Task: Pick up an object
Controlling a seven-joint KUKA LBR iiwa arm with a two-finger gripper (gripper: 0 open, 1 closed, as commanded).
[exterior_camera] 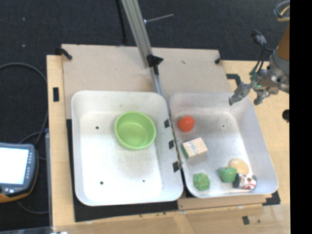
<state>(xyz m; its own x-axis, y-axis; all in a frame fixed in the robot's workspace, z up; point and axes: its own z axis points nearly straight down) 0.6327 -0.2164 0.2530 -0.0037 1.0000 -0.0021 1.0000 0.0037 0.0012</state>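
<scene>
Objects for picking all lie in the right bin (pixel 253 126): an orange-red ball (pixel 186 123) near its upper left, a patterned block (pixel 195 147) just below it, and along the lower wall a green studded lump (pixel 201 181), a green piece (pixel 226 174), a pale ball (pixel 238 165) and a small red-and-white thing (pixel 245 182). From there the gripper (pixel 247 94) sits up and to the right, over the bin's upper right rim, its 2 fingers spread apart with nothing between them. Nearest, by my judgement, is the orange-red ball, down and left of the gripper; the left bin (pixel 83 130) with its green bowl (pixel 135 130) lies well apart.
</scene>
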